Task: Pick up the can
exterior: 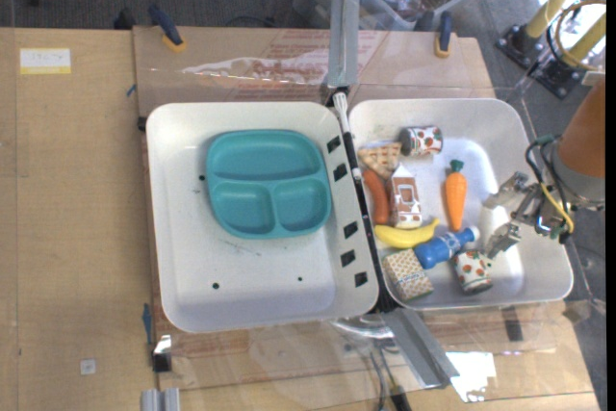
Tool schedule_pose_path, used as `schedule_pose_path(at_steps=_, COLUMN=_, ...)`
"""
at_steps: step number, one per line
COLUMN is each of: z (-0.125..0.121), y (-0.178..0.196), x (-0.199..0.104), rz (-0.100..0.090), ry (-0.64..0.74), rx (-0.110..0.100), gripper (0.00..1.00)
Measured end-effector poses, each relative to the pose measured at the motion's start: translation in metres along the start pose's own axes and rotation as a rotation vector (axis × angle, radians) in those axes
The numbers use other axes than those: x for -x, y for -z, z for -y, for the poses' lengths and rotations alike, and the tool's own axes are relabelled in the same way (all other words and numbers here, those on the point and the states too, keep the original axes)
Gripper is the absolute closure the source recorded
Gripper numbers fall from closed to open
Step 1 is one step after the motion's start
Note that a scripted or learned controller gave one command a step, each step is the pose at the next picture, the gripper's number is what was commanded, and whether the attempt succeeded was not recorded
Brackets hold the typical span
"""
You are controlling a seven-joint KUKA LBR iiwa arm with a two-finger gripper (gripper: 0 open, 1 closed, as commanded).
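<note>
The can point(473, 270) sits in the right bin point(539, 289), close to that bin's near edge and toward its near right corner. It is white with red spots and looks tipped, its long axis slanting up toward the tool point(508, 217). The tool hangs just past it, on the far-right side, so the can lies a little nearer the camera and to the left of the fingertips. Its two fingers stand apart with nothing between them; the lower one reaches close to the can's top, though contact cannot be judged. The coming move probably turns on this short offset: a small shift toward the near edge, with the fingers set across the slanted axis.

A second can point(422, 141) with a similar pattern lies at the bin's far edge, well apart from the tool, making two cans. Counted near to far, the right bin also holds one patterned block point(407, 273), one blue bottle point(444, 248), one banana point(405, 234), one small carton point(406, 199), one sausage point(377, 194), one carrot point(454, 192) and one waffle point(379, 157). The left bin point(183, 284) carries one teal divided tray point(268, 183). Both bins rest on the table point(67, 207).
</note>
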State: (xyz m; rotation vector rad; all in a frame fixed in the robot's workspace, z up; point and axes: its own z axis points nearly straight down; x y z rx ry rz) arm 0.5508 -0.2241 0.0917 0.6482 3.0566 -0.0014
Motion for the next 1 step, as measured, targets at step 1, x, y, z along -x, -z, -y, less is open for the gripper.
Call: schedule_pose_path(at_steps=1, z=0.0001, y=0.0128, x=0.0036, rz=0.013, ry=-0.004, rx=0.002, gripper=1.0)
